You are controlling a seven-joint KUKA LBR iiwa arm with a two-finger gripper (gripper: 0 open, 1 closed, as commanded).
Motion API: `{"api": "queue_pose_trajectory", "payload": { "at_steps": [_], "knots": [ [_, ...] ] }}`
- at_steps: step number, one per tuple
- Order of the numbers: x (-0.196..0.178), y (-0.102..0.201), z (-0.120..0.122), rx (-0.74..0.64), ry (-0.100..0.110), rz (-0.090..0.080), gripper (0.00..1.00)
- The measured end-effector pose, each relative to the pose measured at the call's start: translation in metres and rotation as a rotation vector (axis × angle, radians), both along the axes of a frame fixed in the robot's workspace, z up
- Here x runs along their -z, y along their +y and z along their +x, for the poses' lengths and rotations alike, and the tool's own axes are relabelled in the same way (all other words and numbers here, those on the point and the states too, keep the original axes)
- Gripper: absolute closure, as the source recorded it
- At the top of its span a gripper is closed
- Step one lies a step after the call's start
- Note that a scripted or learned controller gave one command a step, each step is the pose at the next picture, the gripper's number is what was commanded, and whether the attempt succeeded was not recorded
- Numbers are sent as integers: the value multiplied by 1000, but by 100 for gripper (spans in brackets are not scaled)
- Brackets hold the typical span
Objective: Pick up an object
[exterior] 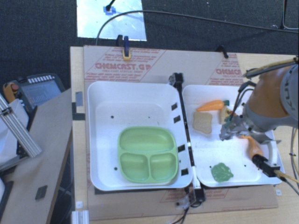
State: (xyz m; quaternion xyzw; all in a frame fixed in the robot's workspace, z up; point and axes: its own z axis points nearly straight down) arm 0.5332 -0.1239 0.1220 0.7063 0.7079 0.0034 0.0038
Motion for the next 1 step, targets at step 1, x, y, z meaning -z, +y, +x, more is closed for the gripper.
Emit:
{"api": "queue_pose_trajectory", "payload": {
  "at_steps": [1],
  "knots": [
    [-47, -6, 8, -1, 5, -1, 100]
  ]
}}
